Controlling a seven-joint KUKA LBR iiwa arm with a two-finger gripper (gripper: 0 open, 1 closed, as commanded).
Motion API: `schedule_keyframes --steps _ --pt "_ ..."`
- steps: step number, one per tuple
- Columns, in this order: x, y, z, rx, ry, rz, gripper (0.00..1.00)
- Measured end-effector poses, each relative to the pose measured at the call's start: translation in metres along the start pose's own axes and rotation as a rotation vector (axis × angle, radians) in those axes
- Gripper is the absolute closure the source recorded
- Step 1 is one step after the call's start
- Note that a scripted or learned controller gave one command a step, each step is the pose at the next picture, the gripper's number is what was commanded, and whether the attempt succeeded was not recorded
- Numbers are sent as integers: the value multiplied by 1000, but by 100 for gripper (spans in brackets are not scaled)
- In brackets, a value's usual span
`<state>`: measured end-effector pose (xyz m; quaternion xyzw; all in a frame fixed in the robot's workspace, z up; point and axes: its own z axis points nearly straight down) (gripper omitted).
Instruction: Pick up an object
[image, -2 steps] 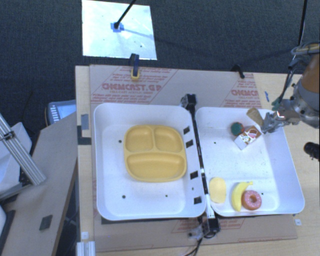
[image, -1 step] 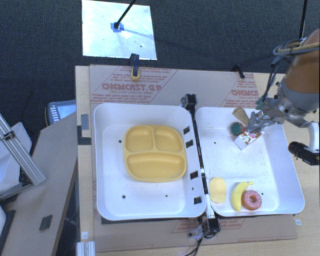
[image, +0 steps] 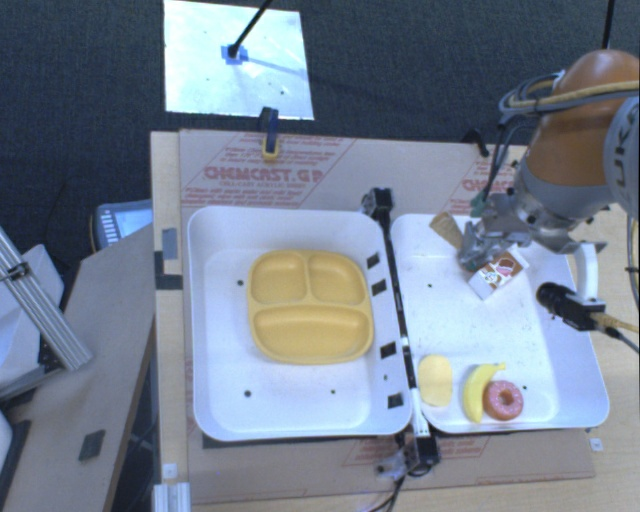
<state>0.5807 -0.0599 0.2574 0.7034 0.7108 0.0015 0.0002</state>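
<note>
**Gripper low over the carton — grasp step, hold unconfirmed**

Left bin (image: 215, 300): I see a yellow tray (image: 308, 305) with three compartments lying flat near the middle, well apart from anything the arm is working on.

Divider (image: 392, 300): a dark strip runs between the two bins, top to bottom.

Right bin (image: 575, 390): along the near edge lie a pale yellow piece (image: 435, 380), a banana (image: 476, 388) and a pink donut (image: 503, 400); banana and donut touch, the pale piece sits just beside them. Toward the far side lies a small carton (image: 497, 274), white with a red print, tilted on the bin floor.

Arm (image: 585, 120): it reaches in from the right, with the gripper (image: 478, 250) low over the far part of the right bin, at the carton's left end. From my seat I cannot tell how wide the hand stands, nor whether it has the carton — the wrist body hides the contact. The carton looks to rest on the floor.

Step in hand, as I judge it: the grasp on the carton, not yet a lift. The next move calls for a firm close across the carton's narrow faces, then a straight rise; a tilted box may slip or pivot out.
</note>
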Motion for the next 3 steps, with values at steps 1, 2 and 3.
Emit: schedule_keyframes --steps 1,2,3 --pt "53 -3 17 1 0 1 100" --pt "103 -11 30 2 0 1 100" --pt "155 -17 41 3 0 1 100"
